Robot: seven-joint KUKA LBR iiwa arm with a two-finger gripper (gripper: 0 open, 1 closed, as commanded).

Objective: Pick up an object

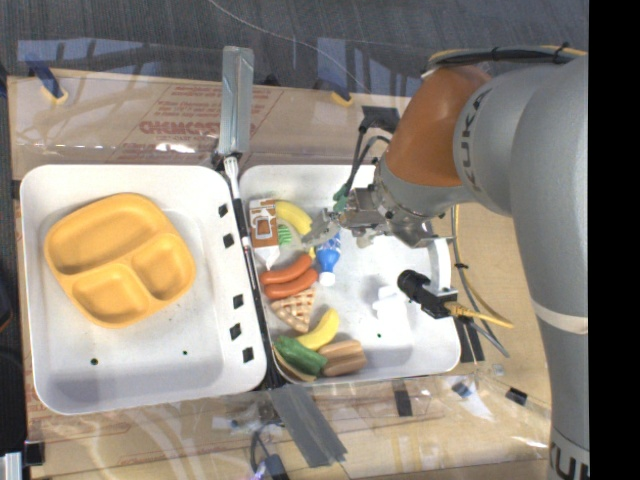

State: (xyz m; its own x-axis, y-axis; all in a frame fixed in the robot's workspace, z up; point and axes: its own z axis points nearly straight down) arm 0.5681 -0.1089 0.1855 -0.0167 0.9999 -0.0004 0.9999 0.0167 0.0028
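The right bin (425, 343) holds a cluster of toy food along its left side. At the top lie a small brown and white carton (263, 221) and a yellow banana (293, 215). Below them are two orange-red sausages (288, 275), a pizza slice (294, 310), a second banana (321, 330), a green cucumber (299, 355) and a hot dog bun (343, 357). A blue and white bottle (327, 257) stands in the middle of the bin. My gripper (330, 228) hangs just above the bottle, right of the upper banana.
The left bin (60, 378) carries a yellow divided plate (118, 256). A grey divider bar (235, 108) rises between the bins. The arm's wrist (440, 148) covers the right bin's upper right, and a black part (425, 293) juts over its right side.
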